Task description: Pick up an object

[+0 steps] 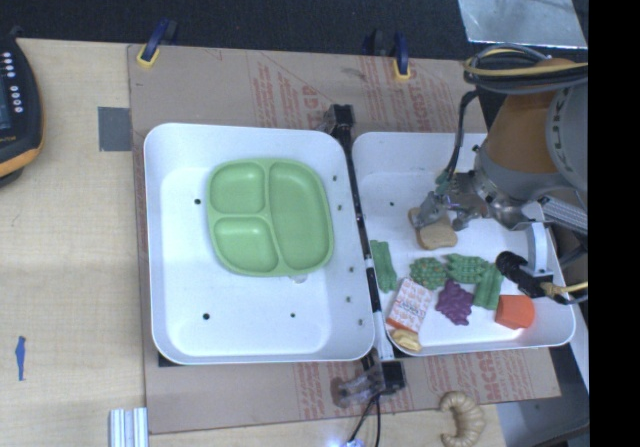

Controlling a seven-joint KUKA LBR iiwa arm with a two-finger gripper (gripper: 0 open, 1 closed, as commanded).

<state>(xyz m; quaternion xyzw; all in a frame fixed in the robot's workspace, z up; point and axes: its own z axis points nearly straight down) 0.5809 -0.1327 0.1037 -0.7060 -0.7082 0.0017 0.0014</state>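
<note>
In the right bin [395, 160], the gripper [437, 218] sits directly over a tan piece [437, 236] — its jaws seem to straddle it, but whether clamped or apart I cannot tell.

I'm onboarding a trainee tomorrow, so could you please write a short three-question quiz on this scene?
1. True or false: the green divided plate lies in the left bin.
2. Which item lies nearest the hand: A) orange block, B) tan piece, C) purple toy?
3. Fill in: the arm's band is ____.

Key: 1 true; 2 B; 3 orange.
</note>
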